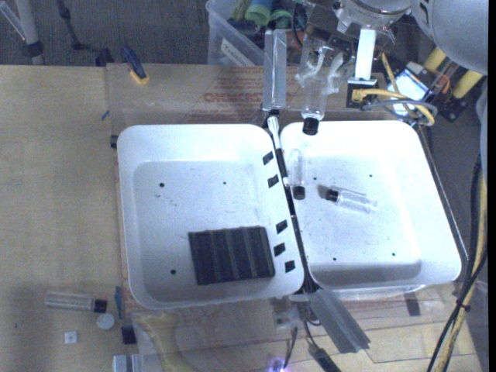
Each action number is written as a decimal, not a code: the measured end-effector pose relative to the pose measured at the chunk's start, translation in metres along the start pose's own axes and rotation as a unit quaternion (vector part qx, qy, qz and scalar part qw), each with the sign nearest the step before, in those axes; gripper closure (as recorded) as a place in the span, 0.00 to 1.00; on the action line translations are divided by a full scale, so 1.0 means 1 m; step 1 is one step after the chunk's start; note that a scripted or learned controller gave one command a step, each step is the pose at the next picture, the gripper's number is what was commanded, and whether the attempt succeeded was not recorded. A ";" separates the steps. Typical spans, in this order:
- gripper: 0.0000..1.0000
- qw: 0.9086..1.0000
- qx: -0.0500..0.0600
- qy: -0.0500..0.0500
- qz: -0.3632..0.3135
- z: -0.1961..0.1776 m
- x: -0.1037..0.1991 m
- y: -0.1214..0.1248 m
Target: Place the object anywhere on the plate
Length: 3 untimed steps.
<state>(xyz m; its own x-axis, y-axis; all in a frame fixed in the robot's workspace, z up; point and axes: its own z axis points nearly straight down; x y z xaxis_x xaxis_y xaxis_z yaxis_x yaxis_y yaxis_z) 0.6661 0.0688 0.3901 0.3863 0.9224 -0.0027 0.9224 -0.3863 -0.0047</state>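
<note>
Hovering at the frame's top with my end effector (322, 72) open and empty, I must next descend onto the syringe (350, 198) right of centre, the dark plate (231, 254) waiting lower left.

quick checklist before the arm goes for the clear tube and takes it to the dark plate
1. Clear tube with a black cap lies alone on the right bin's floor, nothing touching it: ok.
2. Dark ribbed plate sits flat in the left bin, top bare: ok.
3. Gripper is up above the far rim of the bins, not over the tube: not ok yet.
4. Nothing between the gripper's fingers: ok.
5. A second small clear item lies against the divider, apart from the tube: ok.
6. Finger gap wide enough for the tube: cannot tell.
</note>
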 end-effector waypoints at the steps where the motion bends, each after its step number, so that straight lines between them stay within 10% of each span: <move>1: 1.00 0.995 -0.003 0.001 0.103 -0.045 -0.032 0.014; 2: 1.00 0.967 -0.001 0.001 0.254 -0.040 -0.063 0.026; 3: 1.00 0.999 -0.001 0.001 0.053 -0.044 -0.111 0.034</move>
<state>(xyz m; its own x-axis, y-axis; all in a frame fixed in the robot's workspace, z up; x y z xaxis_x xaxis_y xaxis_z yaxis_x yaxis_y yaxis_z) 0.6548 -0.0471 0.4347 0.4817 0.8763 -0.0015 0.8763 -0.4817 -0.0034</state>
